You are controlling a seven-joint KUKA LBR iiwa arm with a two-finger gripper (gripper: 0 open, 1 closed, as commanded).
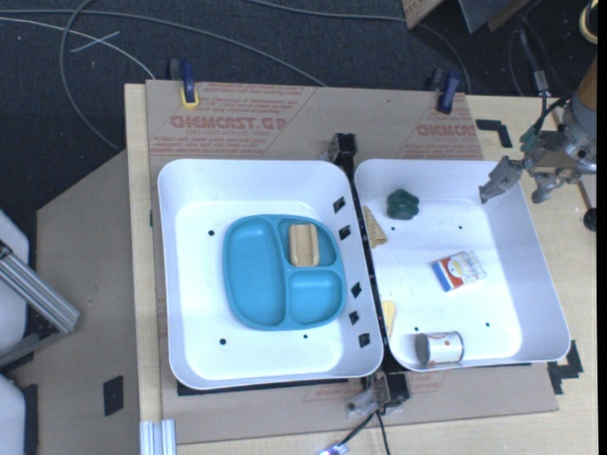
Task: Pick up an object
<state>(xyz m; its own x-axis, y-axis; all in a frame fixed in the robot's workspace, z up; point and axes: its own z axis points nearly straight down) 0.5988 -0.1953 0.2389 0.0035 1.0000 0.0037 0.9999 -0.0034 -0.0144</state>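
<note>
In the right bin [531, 282] lie a dark green lump [403, 204] at the back, a small white box with red and blue print [459, 270] in the middle, and a silver can [438, 347] on its side at the front rim. My gripper [520, 186] hangs over the bin's back right edge, right of the green lump and apart from it. Its fingers [494, 182] are spread open with nothing between them.
The left bin [190, 254] holds a blue divided tray [281, 271] with a tan block [303, 245] in one compartment. Two tan pieces [376, 230] [388, 316] lie against the right bin's left wall. Black clips line the divider between the bins.
</note>
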